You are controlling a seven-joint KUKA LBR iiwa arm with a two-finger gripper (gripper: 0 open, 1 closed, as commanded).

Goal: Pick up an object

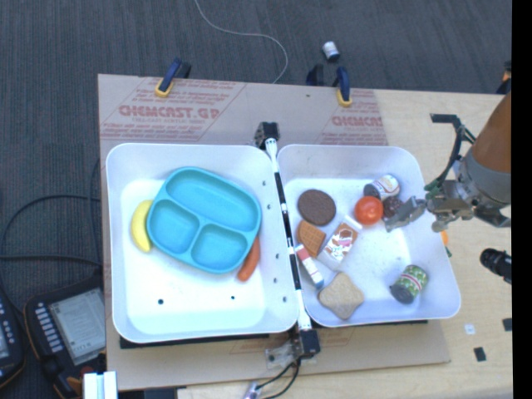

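- Nearest the camera in the right bin [432, 306], a slice of bread [341, 296] lies by the near wall, with a small green can [409, 283] on its side to the right; the can's label is too small to read.
- Bare white floor opens between the bread, the can and the right wall.
- In the left bin [125, 306], a blue divided tray [204, 219] sits tilted, a banana [140, 225] just beside its left edge and an orange carrot-like piece [248, 262] at its near right corner; a broad strip of floor runs along the near wall.
- Mid-bin on the right, a brown round cookie [317, 206], an orange cracker [311, 237], a small printed packet [342, 243] and a red tomato [369, 211] cluster left of centre; the packet's print cannot be read.
- The gripper [405, 212] reaches in from the right, just beside the tomato and a small can [386, 187]; whether its fingers are spread or hold anything cannot be told.
- Beyond the bins, the brown board [191, 115] reads "CHEMCAST GP" in red, pinned by two clamps at its far edge.
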